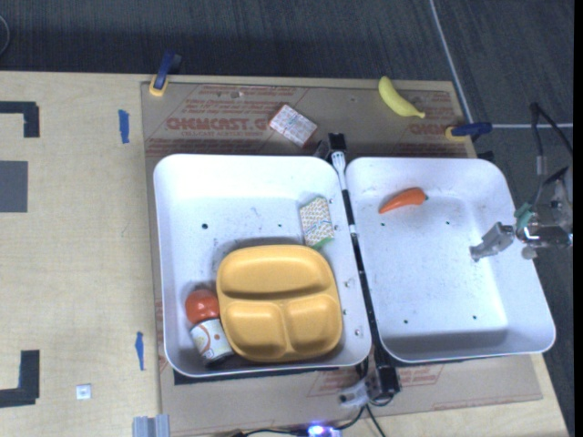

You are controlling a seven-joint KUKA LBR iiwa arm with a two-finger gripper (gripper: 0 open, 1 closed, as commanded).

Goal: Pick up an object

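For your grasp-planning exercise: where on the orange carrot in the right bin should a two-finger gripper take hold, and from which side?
Grip the carrot at its thicker middle, coming from above, fingers closing across its narrow width. It lies flat and alone on the right bin floor, long axis roughly left-right, so both long sides look free.

Gripper point(487, 244) over right bin point(510, 335), maybe empty

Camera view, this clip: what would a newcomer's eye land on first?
Most likely the big yellow compartment tray, which takes up much of the left bin, with a red-topped toy tucked against its left side. Next, the orange carrot lying alone near the back of the right bin, and the banana outside the bins on the cardboard behind. The pincer hangs over the right bin's right part, apart from the carrot.
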